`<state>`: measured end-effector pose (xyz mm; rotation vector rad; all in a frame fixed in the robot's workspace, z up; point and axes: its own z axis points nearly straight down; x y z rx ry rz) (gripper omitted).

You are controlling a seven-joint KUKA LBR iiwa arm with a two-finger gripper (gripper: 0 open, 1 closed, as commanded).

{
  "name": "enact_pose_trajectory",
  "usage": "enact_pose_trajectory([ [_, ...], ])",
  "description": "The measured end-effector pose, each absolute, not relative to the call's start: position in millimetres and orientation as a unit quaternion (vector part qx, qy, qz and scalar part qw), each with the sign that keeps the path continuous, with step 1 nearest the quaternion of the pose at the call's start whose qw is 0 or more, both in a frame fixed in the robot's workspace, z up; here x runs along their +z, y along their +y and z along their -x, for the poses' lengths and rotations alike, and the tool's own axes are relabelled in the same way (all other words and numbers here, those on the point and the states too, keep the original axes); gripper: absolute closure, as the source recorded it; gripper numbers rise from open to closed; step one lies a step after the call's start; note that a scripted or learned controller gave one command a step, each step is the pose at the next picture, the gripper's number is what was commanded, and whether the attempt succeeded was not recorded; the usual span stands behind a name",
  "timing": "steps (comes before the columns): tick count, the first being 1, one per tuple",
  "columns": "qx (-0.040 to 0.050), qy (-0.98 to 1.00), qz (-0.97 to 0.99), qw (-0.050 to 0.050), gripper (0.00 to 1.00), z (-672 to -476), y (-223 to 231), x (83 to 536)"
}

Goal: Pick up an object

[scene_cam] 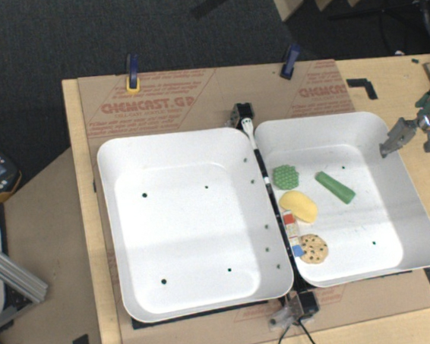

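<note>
Counter (90,219) carries two white bins; the right bin (402,209) holds, toward its 9 o'clock side, a green stick (334,188), yellow lump (300,206), cookie (312,249) and green knobbly ball (285,176). The hand (414,137) sits at the bin's 2 o'clock rim, fingers spread wide, gripping nothing. Judged barely begun: approach, descent, grasp and lift all remain.

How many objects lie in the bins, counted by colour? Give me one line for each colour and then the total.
Green: 2, a round bumpy piece and a long bar
Yellow: 1, a rounded lump
Tan with dark spots: 1, a cookie
Small red, white and blue item by the divider: 1, too small to identify
Total: 5, all in the right bin
</note>
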<state>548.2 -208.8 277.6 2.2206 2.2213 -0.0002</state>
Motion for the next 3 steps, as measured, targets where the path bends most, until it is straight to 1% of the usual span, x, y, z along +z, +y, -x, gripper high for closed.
enact_pose_trajectory([
  [1, 0.0033, 0.707, -0.707, 0.009, 0.0, -517.3, -224, 421],
  [2, 0.0006, 0.708, -0.707, 0.004, 1.0, -518.5, -223, 423],
  [3, 0.0025, 0.707, -0.707, 0.007, 1.0, -484.0, -225, 523],
])
